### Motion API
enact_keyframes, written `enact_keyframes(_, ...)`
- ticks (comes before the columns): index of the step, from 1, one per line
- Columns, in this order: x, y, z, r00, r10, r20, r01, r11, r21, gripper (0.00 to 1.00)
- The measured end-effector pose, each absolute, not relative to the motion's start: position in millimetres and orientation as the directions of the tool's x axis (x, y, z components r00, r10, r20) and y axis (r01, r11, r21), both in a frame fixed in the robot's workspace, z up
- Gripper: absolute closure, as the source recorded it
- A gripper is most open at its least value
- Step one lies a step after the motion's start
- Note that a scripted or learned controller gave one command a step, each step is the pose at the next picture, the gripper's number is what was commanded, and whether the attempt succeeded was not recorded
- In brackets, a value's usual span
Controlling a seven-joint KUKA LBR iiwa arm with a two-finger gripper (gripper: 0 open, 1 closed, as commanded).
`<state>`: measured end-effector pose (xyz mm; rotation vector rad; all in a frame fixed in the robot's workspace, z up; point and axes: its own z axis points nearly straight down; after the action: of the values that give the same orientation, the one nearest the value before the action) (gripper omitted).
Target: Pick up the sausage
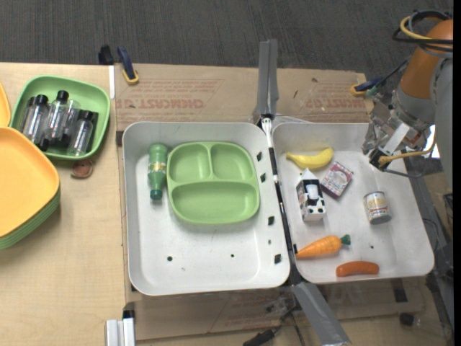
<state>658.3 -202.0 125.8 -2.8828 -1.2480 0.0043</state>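
The sausage is lying loose near the right bin's front edge, beside the carrot. The hand is hovering well apart; its grip state, I cannot tell.

Two white bins and their contents, counted by kind.

Left bin: one green three-compartment plate and one green bottle. Right bin: one banana, one small milk carton, one pink packet, one can, one carrot and one sausage, six items in all. On the worktop to the left: one green tray holding four dark-capped bottles, and one stack of orange plates. One hand is over the right bin.
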Motion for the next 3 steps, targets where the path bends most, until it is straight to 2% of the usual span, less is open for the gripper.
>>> enact_keyframes(3, 658.0, -202.0, 151.9, 0.678, 0.735, -0.009, 0.735, -0.678, -0.002, 1.0)
